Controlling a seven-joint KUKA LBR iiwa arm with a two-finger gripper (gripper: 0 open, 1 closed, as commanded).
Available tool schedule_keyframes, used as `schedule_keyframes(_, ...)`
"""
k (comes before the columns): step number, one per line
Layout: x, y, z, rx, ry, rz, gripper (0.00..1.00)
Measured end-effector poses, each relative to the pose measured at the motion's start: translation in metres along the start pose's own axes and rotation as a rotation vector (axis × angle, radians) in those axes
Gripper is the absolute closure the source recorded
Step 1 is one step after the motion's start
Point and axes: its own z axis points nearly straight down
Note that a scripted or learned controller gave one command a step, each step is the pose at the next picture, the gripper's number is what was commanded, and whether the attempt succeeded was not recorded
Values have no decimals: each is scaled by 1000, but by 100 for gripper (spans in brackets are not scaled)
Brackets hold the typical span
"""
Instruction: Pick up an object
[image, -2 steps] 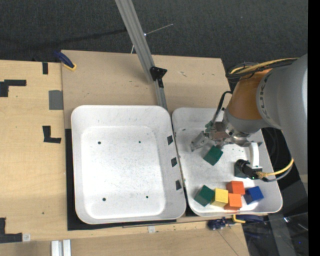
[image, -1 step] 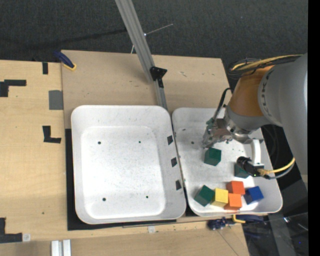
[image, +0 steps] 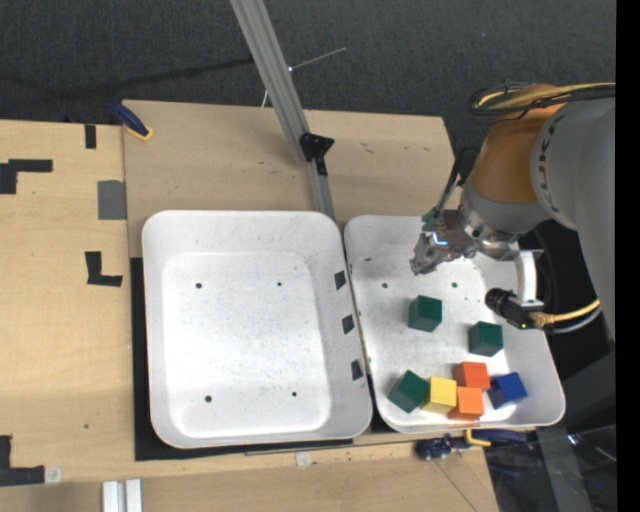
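The gripper (image: 428, 256) hangs over the far part of the right bin (image: 380, 250), and nothing shows between its tips; whether it is open or closed cannot be told from this angle. The nearest block, a dark green cube (image: 425, 312), lies just beside it toward the bin's near edge, apart from the gripper. The other blocks crowd that bin's near edge, so this cube looks the easiest reach.

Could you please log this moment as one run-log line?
gripper: above right bin, nothing seen held | nearest: green cube | left bin: no blocks
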Motion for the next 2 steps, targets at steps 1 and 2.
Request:
schedule_keyframes(1, 1, 1, -49, 1, 0, 0, 100)
schedule_keyframes(2, 51, 10, -43, 6, 1, -3, 100)
